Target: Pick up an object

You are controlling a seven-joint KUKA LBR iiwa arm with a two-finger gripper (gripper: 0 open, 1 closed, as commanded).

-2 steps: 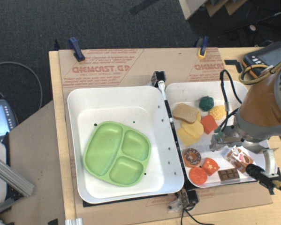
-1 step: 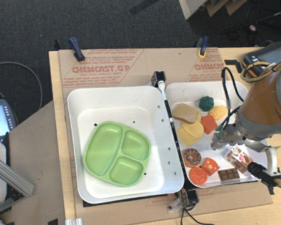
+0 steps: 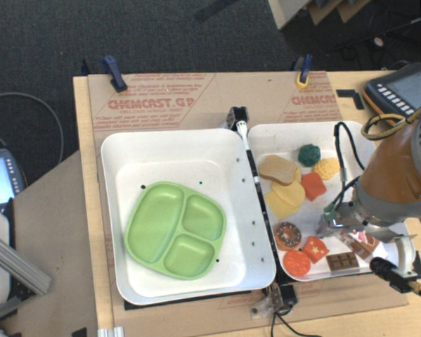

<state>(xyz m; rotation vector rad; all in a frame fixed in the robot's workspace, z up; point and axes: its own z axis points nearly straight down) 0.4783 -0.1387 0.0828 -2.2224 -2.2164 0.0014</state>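
Camera view: two shallow white bins sit side by side on the bench. The left bin (image 3: 121,204) carries a green divided plate (image 3: 175,229), lying flat toward its front half. The right bin (image 3: 282,134) holds toy food. Toward its back edge lie a dark green piece (image 3: 309,154) and a yellow corn-like piece (image 3: 328,169). A slice of bread (image 3: 277,170) rests near the left wall, with a yellow cheese-like piece (image 3: 285,197) just in front of it and a red piece (image 3: 313,185) beside that. Along the front edge are a chocolate doughnut (image 3: 287,233), an orange-red round piece (image 3: 297,263), a red cube-like piece (image 3: 315,249) and a brown chocolate bar (image 3: 341,262).

The arm (image 3: 400,168) enters over the right bin's right side. The gripper (image 3: 343,224) is low over the bin's front right area, near the chocolate bar and a striped brown piece (image 3: 361,242). Whether it is released or clenched cannot be determined; nothing is visibly grasped.
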